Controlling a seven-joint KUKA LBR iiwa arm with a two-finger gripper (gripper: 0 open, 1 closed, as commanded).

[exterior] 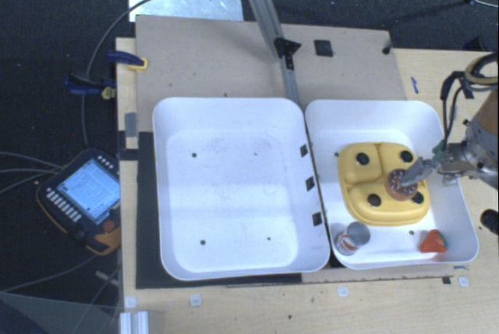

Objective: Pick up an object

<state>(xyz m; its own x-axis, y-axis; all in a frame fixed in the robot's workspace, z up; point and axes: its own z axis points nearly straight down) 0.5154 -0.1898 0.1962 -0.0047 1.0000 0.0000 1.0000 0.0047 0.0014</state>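
Note:
The right bin [444,126] holds a large yellow moulded piece [366,168] with dark round spots. A small can [352,237] with a silver top stands near the bin's front left corner, and a red-orange object [433,242] lies in the front right corner. My gripper [402,183] reaches in from the right and sits over the right half of the yellow piece, at or just above its surface. A small brownish round shape shows at the gripper's tip; what it is stays unclear.
The left bin [168,168] lies beside the right one, with black clips on the shared wall [309,182]. A metal pole [261,1] slants over the back of the bench. A teach pendant [82,196] lies left of the bench.

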